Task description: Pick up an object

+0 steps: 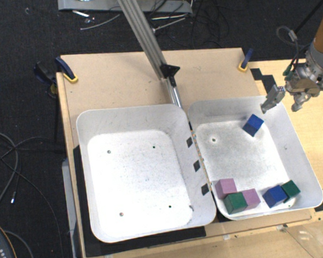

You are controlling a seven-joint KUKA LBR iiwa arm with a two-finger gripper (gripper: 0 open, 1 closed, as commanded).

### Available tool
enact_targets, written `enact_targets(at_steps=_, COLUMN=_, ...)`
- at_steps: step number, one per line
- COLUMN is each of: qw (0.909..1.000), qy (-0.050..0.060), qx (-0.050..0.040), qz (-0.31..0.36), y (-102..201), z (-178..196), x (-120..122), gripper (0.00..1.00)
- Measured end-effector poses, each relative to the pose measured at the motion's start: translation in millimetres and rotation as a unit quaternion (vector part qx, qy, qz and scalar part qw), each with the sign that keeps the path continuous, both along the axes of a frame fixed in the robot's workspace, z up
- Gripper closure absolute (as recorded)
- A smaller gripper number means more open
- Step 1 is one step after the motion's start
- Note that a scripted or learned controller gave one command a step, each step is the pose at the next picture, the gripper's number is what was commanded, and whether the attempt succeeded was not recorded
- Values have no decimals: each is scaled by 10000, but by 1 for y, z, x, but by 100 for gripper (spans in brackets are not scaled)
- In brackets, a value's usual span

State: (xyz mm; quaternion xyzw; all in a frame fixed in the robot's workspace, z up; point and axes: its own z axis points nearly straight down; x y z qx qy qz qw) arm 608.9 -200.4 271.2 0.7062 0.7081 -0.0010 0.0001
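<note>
A blue cube [253, 125] is seen lying tilted and alone near the far edge of the right bin [298, 147], well apart from the cluster of cubes [257, 195] at the near edge. Its faces look plain and matte, easily pinched. Just beyond it, the gripper [286, 98] is held over the bin's far right rim, fingers spread and nothing between them. The approach is judged under way; a shift inward and a descent are called for.
</note>
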Motion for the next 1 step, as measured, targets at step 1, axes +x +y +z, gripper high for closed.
enact_targets(at_steps=1, qw=10000, qy=10, qx=20, qz=25, y=64, z=-20, x=-7, gripper=0)
